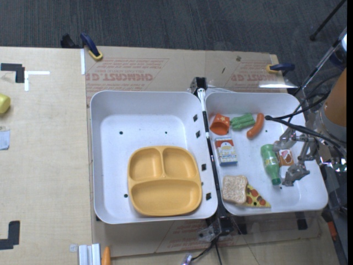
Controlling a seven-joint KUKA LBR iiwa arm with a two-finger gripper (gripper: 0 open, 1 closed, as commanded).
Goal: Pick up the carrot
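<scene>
Carrot (255,125): orange-red, smooth, elongated, rounded at both ends, slightly bent. Lying flat and aslant in the right-hand bin (309,200), in the part towards the far edge of the desk (44,164). Upper end just beside, perhaps touching, the tip of a green vegetable toy (241,121); contact not resolvable. No green top made out on the carrot itself.

Gripper (290,160) over the same bin, towards the desk's right edge, well apart from the carrot. Jaws spread wide, nothing clamped. Small red-and-white packet (285,158) on the bin floor in the gap under them; contact with either finger not resolvable. Green bottle (270,163) lying just beside the gripper, on the side away from the desk's right edge.

Other contents of the right-hand bin: orange cup-shaped toy (219,124) near the wall shared with the left-hand bin (105,148); small white box (226,150) below it; slice of toast (234,189) and pizza slice (257,197) touching, towards the near edge.

Left-hand bin: yellow divided plate (164,181), upright, nearer the near edge.

Blue clamps (91,46) at the far edge of the cardboard sheet (127,73) beneath the bins.
</scene>
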